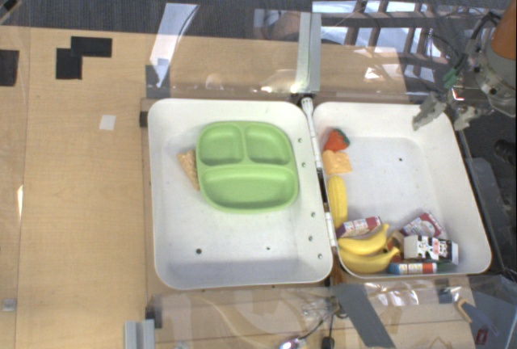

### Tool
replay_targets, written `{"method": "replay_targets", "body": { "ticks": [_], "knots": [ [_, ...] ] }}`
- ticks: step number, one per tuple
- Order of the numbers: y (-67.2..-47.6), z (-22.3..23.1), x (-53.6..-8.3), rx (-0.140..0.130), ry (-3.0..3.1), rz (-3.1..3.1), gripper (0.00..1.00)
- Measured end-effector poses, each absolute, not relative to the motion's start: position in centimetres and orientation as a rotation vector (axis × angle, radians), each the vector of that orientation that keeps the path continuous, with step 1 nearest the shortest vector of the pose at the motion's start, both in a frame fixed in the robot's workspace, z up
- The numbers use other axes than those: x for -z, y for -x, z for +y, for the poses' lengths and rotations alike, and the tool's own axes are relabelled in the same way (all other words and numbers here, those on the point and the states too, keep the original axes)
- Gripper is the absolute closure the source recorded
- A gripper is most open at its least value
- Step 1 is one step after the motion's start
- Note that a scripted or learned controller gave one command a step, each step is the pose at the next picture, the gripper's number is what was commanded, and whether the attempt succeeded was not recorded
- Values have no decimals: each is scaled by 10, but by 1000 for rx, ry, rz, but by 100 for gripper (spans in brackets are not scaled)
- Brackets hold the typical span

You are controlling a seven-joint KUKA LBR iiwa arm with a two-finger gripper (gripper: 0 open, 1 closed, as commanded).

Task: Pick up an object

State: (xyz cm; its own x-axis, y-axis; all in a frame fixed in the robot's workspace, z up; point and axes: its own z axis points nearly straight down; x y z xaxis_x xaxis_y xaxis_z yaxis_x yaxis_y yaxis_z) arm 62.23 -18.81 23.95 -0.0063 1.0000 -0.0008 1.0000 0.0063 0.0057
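Observation:
My gripper (pixel 443 115) hovers over the far right corner of the right bin (pixel 404 170), with the arm coming in from the right edge. Its two fingers (pixel 423 114) stand apart, open, with nothing between them. Along the right bin's left wall lie a red strawberry-like piece (pixel 337 139), an orange piece (pixel 338 164) and a long yellow piece (pixel 336 200). At the near edge lie yellow bananas (pixel 367 247), a small bottle (pixel 361 226) and small cartons (pixel 428 247). All of them sit well away from the gripper.
The left bin (pixel 186 250) holds a green divided plate (pixel 242 164) with a tan cracker-like piece (pixel 189 168) at its left rim. A metal divider (pixel 315 170) runs between the bins. Clear panels stand behind them.

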Motion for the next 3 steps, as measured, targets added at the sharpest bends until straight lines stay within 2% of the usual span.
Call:
{"method": "replay_targets", "body": {
  "ticks": [1, 2, 3],
  "knots": [
    [-593, -184, -106, -3, -2164, 2274, 0],
    [-671, -171, -88, -8, -2253, 2179, 0],
    [-672, -82, -88, -12, -2067, 2356, 0]
  ]
}}
